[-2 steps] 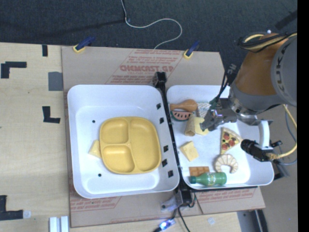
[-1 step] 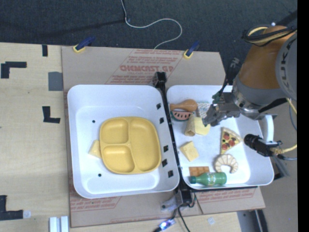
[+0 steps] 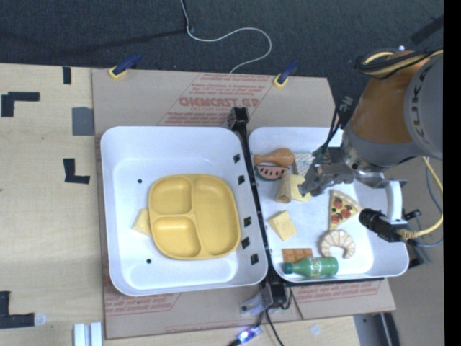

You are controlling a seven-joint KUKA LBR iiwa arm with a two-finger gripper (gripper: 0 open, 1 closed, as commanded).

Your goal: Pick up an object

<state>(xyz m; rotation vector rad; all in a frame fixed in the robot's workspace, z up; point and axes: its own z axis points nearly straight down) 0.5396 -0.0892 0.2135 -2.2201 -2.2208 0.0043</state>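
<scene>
My gripper point(image 3: 314, 182) hangs low over the upper middle of the right bin point(image 3: 382, 265), reaching in from the right. It is right beside a pale cheese wedge point(image 3: 289, 188), and I cannot tell whether it touches the wedge. A watermelon slice point(image 3: 270, 170) and a brown bread roll point(image 3: 278, 156) lie just to its upper left. A pizza slice point(image 3: 343, 209) sits below right of it, with a croissant point(image 3: 338, 243) under that. Nearer the front lie a yellow cheese block point(image 3: 283, 226), a brown cracker point(image 3: 297, 254) and a green bottle point(image 3: 311, 267) on its side.
The left bin point(image 3: 119, 157) holds a yellow divided plate point(image 3: 194, 216) with a pale yellow piece point(image 3: 140, 223) poking out at its left. A black divider point(image 3: 248, 186) runs between the bins. The arm's grey body and cables point(image 3: 392, 132) cover the right bin's far right side.
</scene>
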